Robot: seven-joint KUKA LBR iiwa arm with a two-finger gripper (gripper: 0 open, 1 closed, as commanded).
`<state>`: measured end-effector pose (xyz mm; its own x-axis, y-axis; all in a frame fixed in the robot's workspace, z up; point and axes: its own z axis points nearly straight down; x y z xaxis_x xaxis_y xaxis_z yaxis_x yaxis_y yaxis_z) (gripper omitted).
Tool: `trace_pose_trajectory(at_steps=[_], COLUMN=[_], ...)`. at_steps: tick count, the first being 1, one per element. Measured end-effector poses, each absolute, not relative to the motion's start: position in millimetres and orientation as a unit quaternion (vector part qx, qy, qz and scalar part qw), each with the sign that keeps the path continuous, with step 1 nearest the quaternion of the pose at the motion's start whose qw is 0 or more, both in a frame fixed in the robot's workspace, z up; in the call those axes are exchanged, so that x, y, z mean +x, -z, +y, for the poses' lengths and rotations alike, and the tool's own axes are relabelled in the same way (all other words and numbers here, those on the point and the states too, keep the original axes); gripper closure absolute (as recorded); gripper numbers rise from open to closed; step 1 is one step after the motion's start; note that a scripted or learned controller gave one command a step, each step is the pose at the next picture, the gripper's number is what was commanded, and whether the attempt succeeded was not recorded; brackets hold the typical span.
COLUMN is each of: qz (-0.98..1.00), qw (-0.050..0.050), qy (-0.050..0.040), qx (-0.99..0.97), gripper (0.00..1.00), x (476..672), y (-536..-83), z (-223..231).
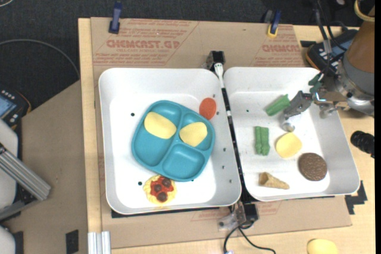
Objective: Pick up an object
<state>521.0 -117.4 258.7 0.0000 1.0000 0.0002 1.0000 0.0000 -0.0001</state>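
Over the right bin [333,187], the gripper [293,109] hangs beside a green piece [277,105], whether spread or pressed together you cannot tell. Centre it squarely over that piece, clear of the yellow round [288,144] below, before you descend.

A green piece [277,106] lies tilted at twelve o'clock in the right bin [333,187]. A yellow disc [288,145] lies flat at its centre, and a green pod [261,140] at nine o'clock.
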Motion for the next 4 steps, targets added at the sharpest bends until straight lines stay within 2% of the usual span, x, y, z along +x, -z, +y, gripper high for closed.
trace_pose_trajectory(at_steps=[1,2,3,4], qz=[-0.708,-0.706,-0.708,-0.707], qw=[-0.002,0.004,0.003,0.003], qy=[0.0015,-0.0029,-0.0008,-0.0013], qx=[-0.706,-0.708,-0.706,-0.707], gripper=[0.0,0.0,0.0,0.0], x=[511.6,535.5,561.1,555.2], y=[-297,-151,-108,-83], z=[-104,-130,-94,-96])
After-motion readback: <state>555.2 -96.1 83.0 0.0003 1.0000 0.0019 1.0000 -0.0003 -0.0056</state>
